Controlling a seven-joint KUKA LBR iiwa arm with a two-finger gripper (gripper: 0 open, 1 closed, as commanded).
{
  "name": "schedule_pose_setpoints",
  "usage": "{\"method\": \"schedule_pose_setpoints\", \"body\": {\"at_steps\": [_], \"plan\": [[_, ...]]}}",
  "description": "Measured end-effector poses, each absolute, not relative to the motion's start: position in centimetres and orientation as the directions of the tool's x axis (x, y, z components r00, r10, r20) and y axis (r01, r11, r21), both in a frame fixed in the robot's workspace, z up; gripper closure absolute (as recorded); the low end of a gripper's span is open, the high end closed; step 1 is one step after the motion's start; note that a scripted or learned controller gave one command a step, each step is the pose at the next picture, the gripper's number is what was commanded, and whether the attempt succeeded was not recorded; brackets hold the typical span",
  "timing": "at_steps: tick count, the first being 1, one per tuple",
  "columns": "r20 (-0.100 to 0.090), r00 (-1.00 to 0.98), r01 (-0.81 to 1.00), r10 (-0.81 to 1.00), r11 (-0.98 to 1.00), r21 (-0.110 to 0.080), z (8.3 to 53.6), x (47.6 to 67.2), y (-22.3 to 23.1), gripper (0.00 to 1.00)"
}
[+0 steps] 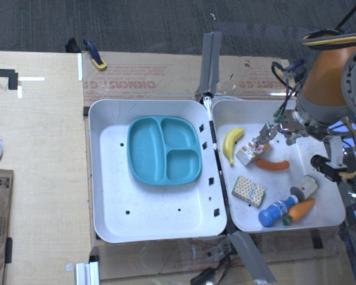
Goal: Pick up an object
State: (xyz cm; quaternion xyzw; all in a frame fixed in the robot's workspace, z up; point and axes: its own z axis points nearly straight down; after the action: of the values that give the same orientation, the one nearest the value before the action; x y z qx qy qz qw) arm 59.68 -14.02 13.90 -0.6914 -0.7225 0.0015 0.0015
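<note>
Small box (247, 154) directly under gripper (262, 139), touching fingertips; finger spread unclear, grasp not confirmed.

Left bin (107, 177): divided plate (164, 150), lying in the half toward the far edge, nearer the right wall.

Right bin (237, 218):
- banana (231, 143), near the left wall, far half.
- small carton (249, 153), just right of the banana.
- sausage (272, 165), right of the carton.
- wafer block (248, 190), toward the near edge.
- bottle (275, 212) and carrot (299, 209), side by side at the near right corner.
</note>
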Motion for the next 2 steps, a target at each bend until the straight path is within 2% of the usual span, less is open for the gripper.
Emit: {"method": "schedule_pose_setpoints", "body": {"at_steps": [1, 2], "plan": [[0.001, -0.141, 0.99, 0.99, 0.141, -0.003, 9.05, 52.16, -13.86, 0.0], [0.001, -0.137, 0.991, 0.991, 0.137, -0.003, 9.95, 52.19, -13.94, 1.0]]}}
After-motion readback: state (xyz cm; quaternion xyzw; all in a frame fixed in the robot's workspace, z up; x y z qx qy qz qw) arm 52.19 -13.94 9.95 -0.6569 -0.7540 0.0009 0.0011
